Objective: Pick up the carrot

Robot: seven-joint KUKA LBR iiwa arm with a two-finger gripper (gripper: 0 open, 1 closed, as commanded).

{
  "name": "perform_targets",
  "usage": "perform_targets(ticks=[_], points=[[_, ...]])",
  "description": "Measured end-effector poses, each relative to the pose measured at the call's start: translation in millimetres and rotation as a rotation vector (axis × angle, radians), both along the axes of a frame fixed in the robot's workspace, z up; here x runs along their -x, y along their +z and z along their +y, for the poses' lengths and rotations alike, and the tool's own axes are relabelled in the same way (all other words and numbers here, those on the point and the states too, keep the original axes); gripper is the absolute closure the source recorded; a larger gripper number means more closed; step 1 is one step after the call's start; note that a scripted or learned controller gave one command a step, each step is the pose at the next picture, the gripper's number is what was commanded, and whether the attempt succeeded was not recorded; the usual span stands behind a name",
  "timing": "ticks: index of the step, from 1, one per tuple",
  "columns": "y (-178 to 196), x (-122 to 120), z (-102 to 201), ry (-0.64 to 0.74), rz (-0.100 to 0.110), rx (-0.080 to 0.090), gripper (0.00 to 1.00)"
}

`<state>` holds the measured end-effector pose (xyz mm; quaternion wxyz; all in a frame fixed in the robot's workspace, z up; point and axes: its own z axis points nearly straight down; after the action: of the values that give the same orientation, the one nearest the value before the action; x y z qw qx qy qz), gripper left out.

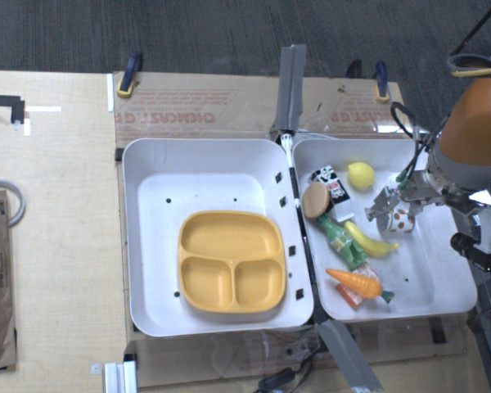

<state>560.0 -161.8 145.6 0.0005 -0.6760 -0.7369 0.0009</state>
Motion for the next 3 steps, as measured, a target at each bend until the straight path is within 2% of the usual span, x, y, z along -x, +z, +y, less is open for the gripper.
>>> perform_targets(ticks=[1, 2, 3], points=[[45, 45, 78, 0.091, 0.001, -0.001, 0.00], [-55, 46, 60, -0.038, 0.000, 0.000, 0.00], [45, 71, 125, 0.066, 0.000, 0.000, 0.00]])
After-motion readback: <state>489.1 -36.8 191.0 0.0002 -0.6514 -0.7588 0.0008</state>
